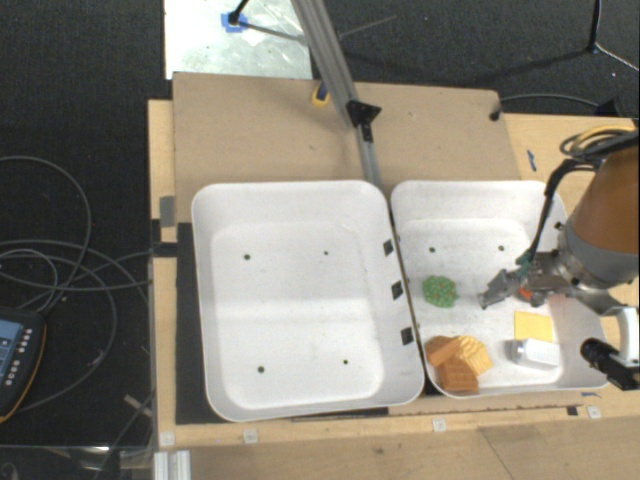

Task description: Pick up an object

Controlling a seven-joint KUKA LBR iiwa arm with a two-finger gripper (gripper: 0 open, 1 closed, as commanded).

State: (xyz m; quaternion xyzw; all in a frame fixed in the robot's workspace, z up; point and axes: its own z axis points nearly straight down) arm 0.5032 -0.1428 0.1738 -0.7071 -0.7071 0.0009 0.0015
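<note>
At the far left edge you see a dark handheld pendant point(18, 353) lying on the black floor, with loose grey cables point(55, 258) looping beside it. Moving right, the tan bench point(300, 118) carries the two shallow white bins side by side. The left bin point(215, 203) sits nearest the pendant side, its floor marked by a few small dark dots. Above it, a slanted grey pole point(325, 43) crosses the bench from the top and ends near the seam between the bins, where black clips point(397, 290) join the two rims.

Next comes the right bin point(460, 196), which holds all the objects you could pick. A green, bumpy round object point(439, 290) lies left of centre on its floor. Below it, at the near rim, an orange-brown blocky object point(459, 359) rests against the bin wall. Further right, a yellow square block point(533, 325) lies flat, and just beneath it, touching or nearly so, sits a small white-grey object point(530, 353).

The gripper point(497, 293) hangs over the right bin between the green object and the yellow block, apart from both, pointing leftward. Nothing shows between its fingers, and you cannot tell from this angle whether they are spread or closed. Behind it, the grey arm with its orange band point(610, 208) reaches in from the right edge.
</note>
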